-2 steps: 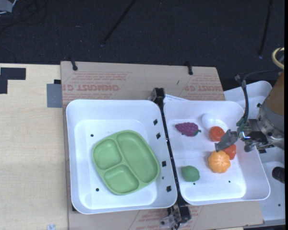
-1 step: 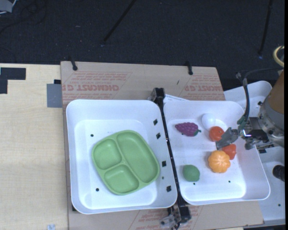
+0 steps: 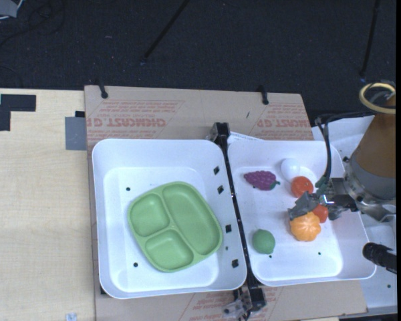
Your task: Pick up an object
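So the thing closest to getting picked here is the orange fruit [image 3: 305, 227], a round, bright orange toy sitting in the right bin [image 3: 334, 263], toward its right side. The gripper [image 3: 312, 205] hangs right over it, its dark fingers touching or just above the top of the fruit. I honestly cannot tell whether those fingers are spread or pinching anything; they're a dark tangle from this angle.

Containers, big to small: the left bin [image 3: 113, 212] holds a green divided plate [image 3: 175, 226] with three compartments, lying flat and a bit rotated. The right bin has the fruit collection: a green round one [image 3: 263, 241] near the front left, a purple grape bunch [image 3: 260, 179] toward the back, a white egg-looking thing [image 3: 291, 168] behind a red tomato-ish ball [image 3: 302, 186], and a small red piece [image 3: 321, 213] just beside the orange, partly hidden by the gripper.

Both bins sit on a sheet of brown cardboard [image 3: 187, 116] with red printing, laid on a light wood bench [image 3: 33, 212]. Behind the bench is dark carpet-like flooring [image 3: 187, 32] with some cables. The arm [image 3: 381, 152] comes in from the right, orange band visible.
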You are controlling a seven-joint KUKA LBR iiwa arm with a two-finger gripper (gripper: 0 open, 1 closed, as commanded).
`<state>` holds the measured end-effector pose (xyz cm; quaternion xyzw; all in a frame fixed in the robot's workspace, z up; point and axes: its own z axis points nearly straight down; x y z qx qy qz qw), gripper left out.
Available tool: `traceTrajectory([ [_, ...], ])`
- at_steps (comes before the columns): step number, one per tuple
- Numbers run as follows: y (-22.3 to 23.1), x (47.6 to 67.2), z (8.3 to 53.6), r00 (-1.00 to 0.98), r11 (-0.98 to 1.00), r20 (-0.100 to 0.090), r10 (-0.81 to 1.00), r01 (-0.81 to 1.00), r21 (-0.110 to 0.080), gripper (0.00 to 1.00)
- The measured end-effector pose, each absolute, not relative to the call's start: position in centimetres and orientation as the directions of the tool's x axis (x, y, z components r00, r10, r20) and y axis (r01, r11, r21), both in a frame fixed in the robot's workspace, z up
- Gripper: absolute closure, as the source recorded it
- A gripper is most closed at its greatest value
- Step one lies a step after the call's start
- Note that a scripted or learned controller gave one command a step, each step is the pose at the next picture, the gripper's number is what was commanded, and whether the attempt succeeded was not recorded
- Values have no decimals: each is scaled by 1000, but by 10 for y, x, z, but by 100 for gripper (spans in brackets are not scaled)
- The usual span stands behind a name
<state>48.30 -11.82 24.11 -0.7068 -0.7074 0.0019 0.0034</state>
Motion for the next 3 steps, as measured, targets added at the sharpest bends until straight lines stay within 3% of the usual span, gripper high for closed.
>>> traceTrajectory([
  [2,-119,479,133,1,-1,2,1000,1000,-7,0],
  [3,-120,480,145,7,-7,2,1000,1000,-6,100],
])
